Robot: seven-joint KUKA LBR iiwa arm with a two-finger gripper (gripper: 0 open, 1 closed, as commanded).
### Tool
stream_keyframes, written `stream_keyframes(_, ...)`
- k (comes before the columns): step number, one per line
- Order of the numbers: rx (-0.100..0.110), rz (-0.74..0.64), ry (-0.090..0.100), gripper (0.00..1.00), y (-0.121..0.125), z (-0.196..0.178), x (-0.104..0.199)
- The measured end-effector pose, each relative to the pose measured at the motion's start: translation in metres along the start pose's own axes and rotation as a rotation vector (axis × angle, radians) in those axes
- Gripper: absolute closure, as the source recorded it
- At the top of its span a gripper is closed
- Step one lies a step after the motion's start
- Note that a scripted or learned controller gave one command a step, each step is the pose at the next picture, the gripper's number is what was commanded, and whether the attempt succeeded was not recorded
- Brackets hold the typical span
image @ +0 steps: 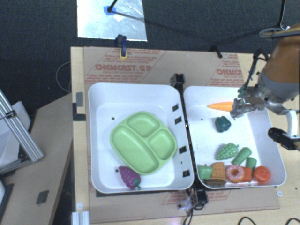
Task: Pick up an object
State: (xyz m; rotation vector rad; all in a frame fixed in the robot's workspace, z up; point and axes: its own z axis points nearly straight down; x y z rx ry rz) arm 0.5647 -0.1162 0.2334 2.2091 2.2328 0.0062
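Two white bins sit side by side on the counter. The left bin (101, 125) holds one green divided plate (143, 142) at its centre and one purple grape bunch (129, 176) near its front edge. The right bin (276, 163) holds one orange carrot (219, 106), lying with its long axis along the back edge and its tip toward the left bin, one dark green pepper (223, 123), and a cluster along the front edge: green grapes (228, 150), a doughnut (234, 173) and a tomato (261, 173) among others. The claw (239, 107) hangs at the carrot's thick end; whether it is open or closed cannot be made out.
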Motion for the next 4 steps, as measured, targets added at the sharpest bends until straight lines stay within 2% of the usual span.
stream_keyframes(3, 0.002, 0.002, -0.001, 1.0, 0.012, 0.019, 0.136)
stream_keyframes(4, 0.002, 0.009, -0.002, 1.0, 0.013, 0.015, 0.127)
